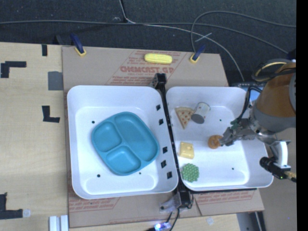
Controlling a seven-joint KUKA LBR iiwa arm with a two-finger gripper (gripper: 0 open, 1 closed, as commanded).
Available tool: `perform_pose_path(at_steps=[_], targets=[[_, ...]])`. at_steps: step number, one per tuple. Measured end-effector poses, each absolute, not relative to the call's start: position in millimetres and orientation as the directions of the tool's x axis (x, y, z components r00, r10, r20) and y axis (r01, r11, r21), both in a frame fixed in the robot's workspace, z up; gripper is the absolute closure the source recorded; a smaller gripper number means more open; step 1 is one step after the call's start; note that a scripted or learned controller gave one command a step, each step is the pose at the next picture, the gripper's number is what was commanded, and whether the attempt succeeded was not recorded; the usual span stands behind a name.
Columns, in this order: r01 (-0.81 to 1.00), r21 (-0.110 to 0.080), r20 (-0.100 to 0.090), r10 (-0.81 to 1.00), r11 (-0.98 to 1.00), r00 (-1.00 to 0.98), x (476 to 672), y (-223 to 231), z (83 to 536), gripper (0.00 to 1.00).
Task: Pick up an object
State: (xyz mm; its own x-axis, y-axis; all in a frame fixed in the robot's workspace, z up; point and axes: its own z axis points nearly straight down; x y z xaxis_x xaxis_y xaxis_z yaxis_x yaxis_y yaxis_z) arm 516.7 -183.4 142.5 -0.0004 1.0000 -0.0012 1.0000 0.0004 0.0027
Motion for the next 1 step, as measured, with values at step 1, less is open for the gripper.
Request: perform_pose_path(at_steps=[1], targets=[[1.0, 0.005, -0.002, 1.0, 0.002, -0.002, 525.7, -180.3, 201.7, 1.0]])
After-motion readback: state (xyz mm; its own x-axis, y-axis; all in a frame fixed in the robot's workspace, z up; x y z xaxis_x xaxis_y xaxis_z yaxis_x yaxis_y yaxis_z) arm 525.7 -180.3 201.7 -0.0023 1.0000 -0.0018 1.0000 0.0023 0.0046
